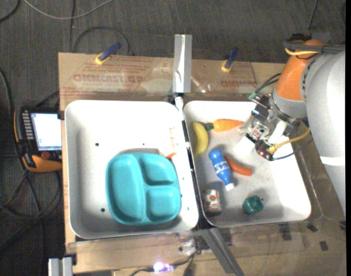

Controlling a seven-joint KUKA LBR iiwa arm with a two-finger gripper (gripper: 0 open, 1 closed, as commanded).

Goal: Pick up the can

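Small and probably light, the stiff, slick can [212,201] wants gripping across its sides, while the gripper [262,137], its closure impossible to tell, hovers well apart.

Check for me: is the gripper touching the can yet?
Apart. In the camera view the gripper hangs over the right bin's upper right area, while the can lies near that bin's front left corner, with bare white floor and the blue bottle between them.
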